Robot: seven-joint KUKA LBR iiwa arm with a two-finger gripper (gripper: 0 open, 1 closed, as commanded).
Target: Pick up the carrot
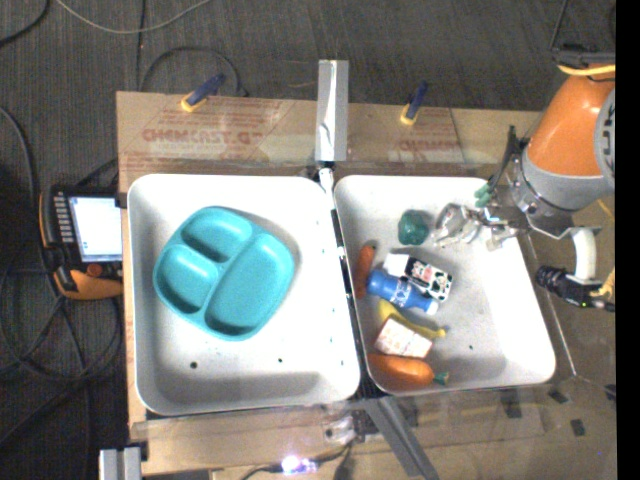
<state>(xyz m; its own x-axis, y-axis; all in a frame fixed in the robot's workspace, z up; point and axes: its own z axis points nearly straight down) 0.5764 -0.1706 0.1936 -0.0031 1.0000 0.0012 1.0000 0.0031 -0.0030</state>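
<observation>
The carrot [403, 371] is orange with a small green tip and lies along the front edge of the right bin [520, 353]. My gripper [448, 226] hangs over the back of that bin, right of a green round object [413, 227] and far behind the carrot. It is open and holds nothing. A shorter orange piece [366, 260] lies against the bin's left wall.
Between gripper and carrot lie a blue bottle [400, 290], a white printed box [431, 277], a yellow banana-like piece [412, 322] and a small carton [400, 341]. The left bin [150, 368] holds a turquoise divided plate [226, 272]. A handheld pendant [84, 238] sits left of the bench.
</observation>
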